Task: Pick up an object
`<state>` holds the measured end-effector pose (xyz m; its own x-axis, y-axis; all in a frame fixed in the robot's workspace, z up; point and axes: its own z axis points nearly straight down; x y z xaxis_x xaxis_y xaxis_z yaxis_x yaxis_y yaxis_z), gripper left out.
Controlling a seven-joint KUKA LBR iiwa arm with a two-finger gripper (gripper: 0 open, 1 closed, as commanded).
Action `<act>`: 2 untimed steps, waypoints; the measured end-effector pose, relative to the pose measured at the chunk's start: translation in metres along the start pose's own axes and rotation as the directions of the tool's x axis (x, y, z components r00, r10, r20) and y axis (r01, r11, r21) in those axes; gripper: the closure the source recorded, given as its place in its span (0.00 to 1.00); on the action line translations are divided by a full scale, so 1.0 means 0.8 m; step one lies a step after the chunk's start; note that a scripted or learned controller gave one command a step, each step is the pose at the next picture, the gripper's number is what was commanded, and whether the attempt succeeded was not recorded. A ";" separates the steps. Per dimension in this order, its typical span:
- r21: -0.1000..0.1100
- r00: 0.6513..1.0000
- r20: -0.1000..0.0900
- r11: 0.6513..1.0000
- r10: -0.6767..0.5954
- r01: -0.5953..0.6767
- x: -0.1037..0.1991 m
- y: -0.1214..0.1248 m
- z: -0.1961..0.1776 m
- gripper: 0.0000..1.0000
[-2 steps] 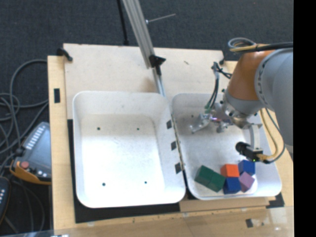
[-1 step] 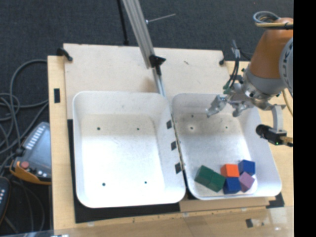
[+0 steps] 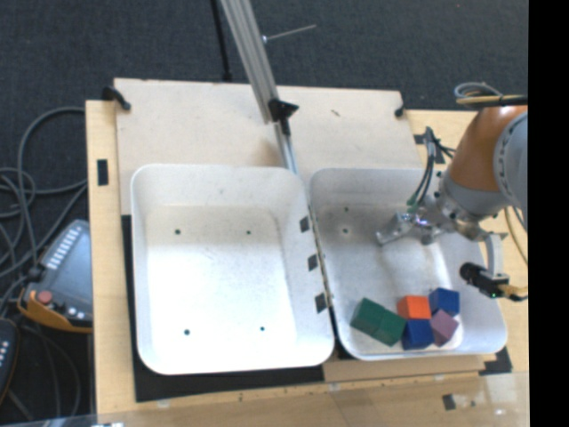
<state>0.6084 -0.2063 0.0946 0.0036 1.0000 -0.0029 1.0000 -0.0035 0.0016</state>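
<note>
Several small blocks cluster in the front right corner of the right bin [image 3: 356,194]. They are a green block [image 3: 378,320], an orange block [image 3: 413,307], a purple block [image 3: 443,326] and two blue blocks [image 3: 444,301] [image 3: 416,334]. My gripper [image 3: 397,230] hangs over the middle of the right bin, behind the blocks and well apart from them. It points left, with the grey arm and orange band [image 3: 484,154] behind it at the right edge. Nothing shows at its tip.
The left bin [image 3: 142,238] sits beside the right one on the wooden bench. A slanted aluminium pole [image 3: 253,52] rises behind the bins' shared edge. Cables and a teach pendant [image 3: 58,278] lie off the bench to the left.
</note>
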 end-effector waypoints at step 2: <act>-0.006 1.000 -0.005 1.000 -0.012 0.012 0.130 -0.017 -0.108 0.00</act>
<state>0.5948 -0.1021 0.1804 -0.0088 1.0000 0.0020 0.9999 0.0088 0.0075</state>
